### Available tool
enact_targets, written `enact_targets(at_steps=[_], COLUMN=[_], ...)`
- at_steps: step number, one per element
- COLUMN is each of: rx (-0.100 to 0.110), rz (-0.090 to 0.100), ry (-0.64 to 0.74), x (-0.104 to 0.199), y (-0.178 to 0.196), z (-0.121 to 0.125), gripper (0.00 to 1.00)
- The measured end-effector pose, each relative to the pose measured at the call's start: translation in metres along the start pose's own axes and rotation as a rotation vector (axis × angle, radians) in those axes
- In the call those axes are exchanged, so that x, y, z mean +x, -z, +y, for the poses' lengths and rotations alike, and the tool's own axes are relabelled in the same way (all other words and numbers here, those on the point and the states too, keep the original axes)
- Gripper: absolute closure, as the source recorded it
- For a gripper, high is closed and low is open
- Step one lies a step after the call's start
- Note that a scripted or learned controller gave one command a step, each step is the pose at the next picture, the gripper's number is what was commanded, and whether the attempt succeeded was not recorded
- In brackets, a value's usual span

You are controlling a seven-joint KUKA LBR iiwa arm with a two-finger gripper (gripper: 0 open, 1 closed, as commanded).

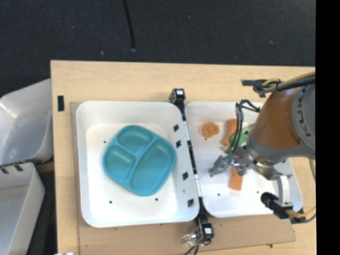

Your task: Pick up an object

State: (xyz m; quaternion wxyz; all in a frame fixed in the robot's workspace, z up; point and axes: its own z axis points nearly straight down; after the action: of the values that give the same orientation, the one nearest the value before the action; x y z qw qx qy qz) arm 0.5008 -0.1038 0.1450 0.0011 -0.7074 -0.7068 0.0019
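- The small orange block-shaped piece [235, 181] lay on the floor of the right shallow white bin [212, 116], just beside and below the grey two-finger gripper [223, 164]; you could take it for the likeliest target.
- You could not have told from this view whether the gripper was spread or closed, since the tips merged into one grey shape; nothing was visibly between them.
- The risk as you should judge it: the gripper sat to the left of the orange block rather than over it, so a close there could catch only air or nudge the block aside.
- The round flat orange disc [210, 130] lay nearer the far wall of the same bin, well apart from the gripper.
- A second orange piece [231, 130] and a bright green object [240, 139] lay against the arm's wrist, partly hidden; a descent could jostle them, and you could not make out their full shapes.
- The bulk of the arm covered the bin's right side, so anything beneath it went unseen.
- The left shallow white bin [85, 158] held one thing, a teal plastic divided plate [139, 160] with three compartments, lying flat near the middle.
- Both bins rested side by side on the pale wooden worktop [117, 78].
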Motion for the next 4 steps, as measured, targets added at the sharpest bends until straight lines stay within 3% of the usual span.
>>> enact_targets(at_steps=[1,2,4], rx=[-0.009,-0.007,-0.013], rz=[-0.002,0.002,-0.001], ry=[0.0,-0.007,0.004], x=[-0.002,-0.001,-0.008], y=[-0.044,-0.034,0.091], z=[0.002,0.001,0.011], gripper=[0.0,1.0,1.0])
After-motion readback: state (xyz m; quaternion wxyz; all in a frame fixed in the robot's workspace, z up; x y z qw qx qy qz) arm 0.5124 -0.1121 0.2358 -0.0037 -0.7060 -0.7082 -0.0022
